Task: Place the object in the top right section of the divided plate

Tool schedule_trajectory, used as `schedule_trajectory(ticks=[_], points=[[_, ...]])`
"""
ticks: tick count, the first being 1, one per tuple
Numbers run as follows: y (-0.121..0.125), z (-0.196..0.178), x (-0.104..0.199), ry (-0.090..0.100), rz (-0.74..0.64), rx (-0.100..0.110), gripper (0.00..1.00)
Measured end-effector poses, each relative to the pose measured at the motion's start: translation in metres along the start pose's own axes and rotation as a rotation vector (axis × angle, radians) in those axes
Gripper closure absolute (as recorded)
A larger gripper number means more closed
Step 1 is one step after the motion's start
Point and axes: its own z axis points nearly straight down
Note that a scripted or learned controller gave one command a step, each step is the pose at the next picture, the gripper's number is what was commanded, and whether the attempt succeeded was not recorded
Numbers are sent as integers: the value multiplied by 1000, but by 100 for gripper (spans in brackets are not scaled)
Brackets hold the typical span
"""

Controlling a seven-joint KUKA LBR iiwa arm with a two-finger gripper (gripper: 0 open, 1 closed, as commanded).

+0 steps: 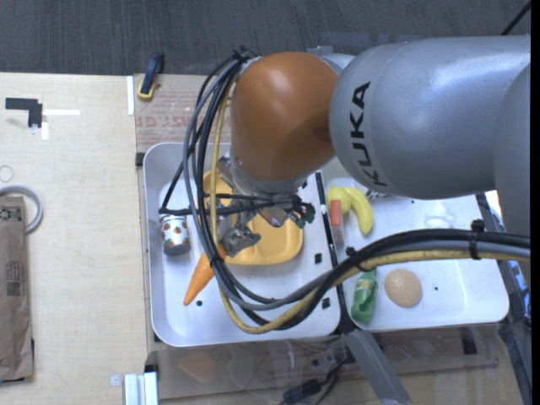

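The yellow divided plate (pixel 274 245) lies in the left white bin (pixel 160 310), mostly covered by my arm's orange wrist. My gripper (pixel 240 239) hangs low over the plate's middle, dark and tangled among black cables. An orange carrot (pixel 198 280) lies just off the plate's lower left edge. A small silver can (pixel 175 233) stands to the left of the plate. What lies under the gripper is hidden.
The right bin (pixel 447 302) holds a yellow banana (pixel 358 207), a red-tipped stick (pixel 336 216), a green packet (pixel 364 298) and a tan egg (pixel 403 288). Cables loop across the left bin's floor. A wooden bench top spreads to the left.
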Motion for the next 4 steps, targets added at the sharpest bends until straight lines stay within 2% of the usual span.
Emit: schedule_trajectory(ticks=[1, 2, 3, 4], points=[[34, 93, 23, -6, -167, 2, 100], [40, 109, 27, -27, -300, 15, 100], [40, 106, 27, -32, -572, 21, 100], [19, 51, 39, 0, -586, -2, 100]])
